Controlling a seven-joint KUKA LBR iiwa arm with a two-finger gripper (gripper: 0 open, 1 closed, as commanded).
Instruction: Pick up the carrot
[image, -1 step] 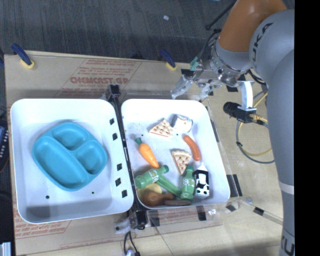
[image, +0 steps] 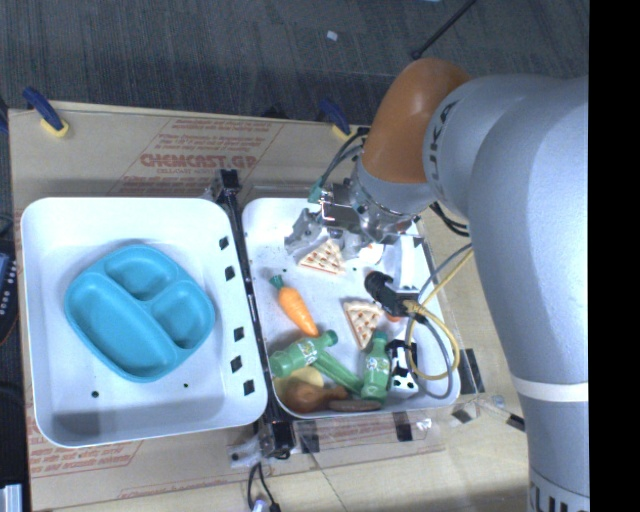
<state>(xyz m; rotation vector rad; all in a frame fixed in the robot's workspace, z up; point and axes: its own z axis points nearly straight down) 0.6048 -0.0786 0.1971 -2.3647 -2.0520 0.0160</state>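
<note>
The carrot (image: 296, 307), orange with a green top, lies in the right bin (image: 262, 225) near its left wall, pointing down and right. My gripper (image: 312, 240) hangs over the top of that bin, above and slightly right of the carrot and apart from it. It sits close over a waffle wedge (image: 322, 260). The grey arm with its orange band (image: 405, 120) covers the bin's upper right.
A second waffle wedge (image: 362, 320) lies right of the carrot. Two green bottles (image: 305, 353) (image: 375, 365) and brown food items (image: 315, 395) crowd the bin's lower end. Cables (image: 440, 340) loop along its right rim. The left bin (image: 40, 330) holds a blue divided plate (image: 140, 310).
</note>
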